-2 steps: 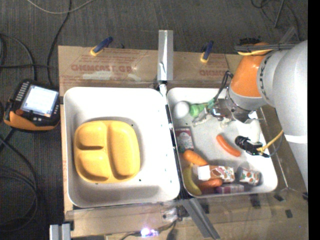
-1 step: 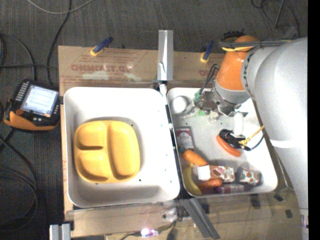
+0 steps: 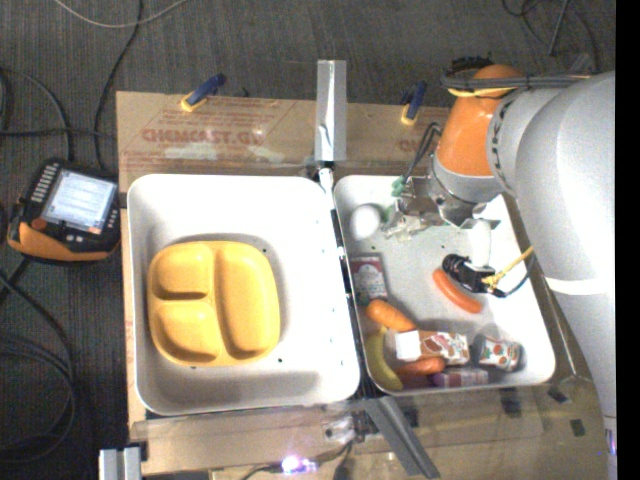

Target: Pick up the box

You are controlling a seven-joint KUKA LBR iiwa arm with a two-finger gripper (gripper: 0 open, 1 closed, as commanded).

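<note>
Approach step, nothing gripped yet: gripper (image 3: 412,216) low over the right bin's (image 3: 535,368) far end, finger opening impossible to tell, box (image 3: 368,276) flat by the left wall nearby, needing a short shift over, then descent.

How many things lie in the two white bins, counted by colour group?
Yellow: 2, the tray and the banana
Orange or red: 3, two carrots and a red piece
White: 1, the egg
Printed packages: 4
Total: 10
</note>
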